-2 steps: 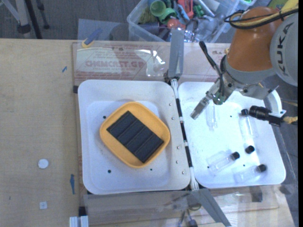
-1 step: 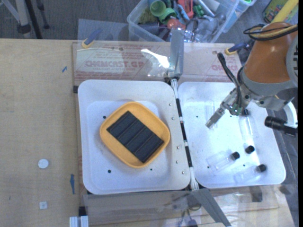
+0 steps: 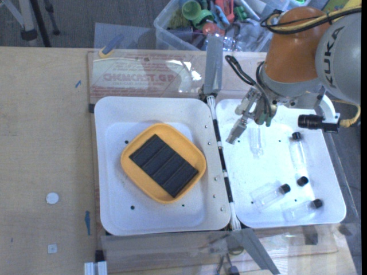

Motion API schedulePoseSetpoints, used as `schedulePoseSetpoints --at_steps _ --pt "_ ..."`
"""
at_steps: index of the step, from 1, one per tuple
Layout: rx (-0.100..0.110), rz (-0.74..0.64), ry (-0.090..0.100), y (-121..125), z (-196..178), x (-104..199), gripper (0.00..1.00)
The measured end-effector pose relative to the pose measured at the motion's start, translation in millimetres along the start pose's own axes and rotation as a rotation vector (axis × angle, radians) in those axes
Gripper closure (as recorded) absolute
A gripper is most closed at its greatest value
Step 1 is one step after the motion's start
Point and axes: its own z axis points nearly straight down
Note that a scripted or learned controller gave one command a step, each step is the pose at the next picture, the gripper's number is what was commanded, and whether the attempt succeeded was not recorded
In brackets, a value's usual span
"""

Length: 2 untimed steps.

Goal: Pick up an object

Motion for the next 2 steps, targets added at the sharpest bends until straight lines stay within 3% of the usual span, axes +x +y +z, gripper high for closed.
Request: schedulePoseSetpoints --at_steps 1,2 --pt "0.004 0.202 0.004 -114.5 -51.8 17.0 0.0" --pt "-0.001 -0.161 0.0 -3.2 -0.2 -24.0 0.0"
